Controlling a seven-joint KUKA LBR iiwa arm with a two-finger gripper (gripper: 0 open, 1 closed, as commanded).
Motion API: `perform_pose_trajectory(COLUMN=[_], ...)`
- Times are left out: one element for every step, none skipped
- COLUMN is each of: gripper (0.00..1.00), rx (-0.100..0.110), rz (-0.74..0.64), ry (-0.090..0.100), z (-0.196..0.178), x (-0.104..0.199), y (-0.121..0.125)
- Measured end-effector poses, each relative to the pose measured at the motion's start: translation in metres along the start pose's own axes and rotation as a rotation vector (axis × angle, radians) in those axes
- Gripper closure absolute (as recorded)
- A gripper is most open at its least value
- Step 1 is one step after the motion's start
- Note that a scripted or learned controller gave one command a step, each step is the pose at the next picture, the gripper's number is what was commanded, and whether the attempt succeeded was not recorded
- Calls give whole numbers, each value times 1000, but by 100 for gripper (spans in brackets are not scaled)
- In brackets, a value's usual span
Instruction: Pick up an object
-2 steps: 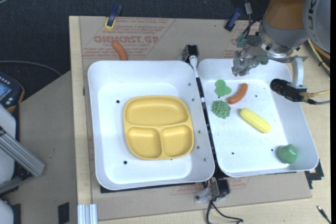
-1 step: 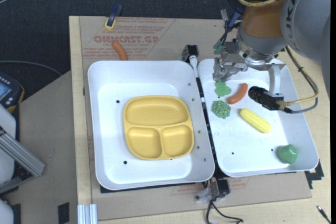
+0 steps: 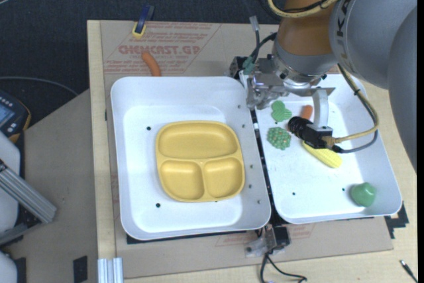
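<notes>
Your gripper [image 3: 286, 91] is low over the right bin [image 3: 371, 202], up near its top-left corner (can't tell how it's set). Just below it sit two green bumpy toys [image 3: 279, 137], then a yellow corn cob [image 3: 324, 156]. A green ball [image 3: 363, 194] lies well apart. The left bin [image 3: 132, 142] holds a yellow divided tray [image 3: 199, 161].

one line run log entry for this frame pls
phase: reaching | hand: over right bin, near broccoli and corn | yellow tray: left bin
</notes>
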State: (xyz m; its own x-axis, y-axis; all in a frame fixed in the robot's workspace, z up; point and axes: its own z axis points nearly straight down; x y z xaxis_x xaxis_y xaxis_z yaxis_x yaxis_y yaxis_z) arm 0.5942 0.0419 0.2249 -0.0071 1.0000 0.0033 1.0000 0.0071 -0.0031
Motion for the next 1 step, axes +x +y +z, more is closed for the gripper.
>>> perform_pose_trajectory(gripper=[100], rx=[1], rz=[6], ry=[-3], z=[6], x=[7], y=[-16])
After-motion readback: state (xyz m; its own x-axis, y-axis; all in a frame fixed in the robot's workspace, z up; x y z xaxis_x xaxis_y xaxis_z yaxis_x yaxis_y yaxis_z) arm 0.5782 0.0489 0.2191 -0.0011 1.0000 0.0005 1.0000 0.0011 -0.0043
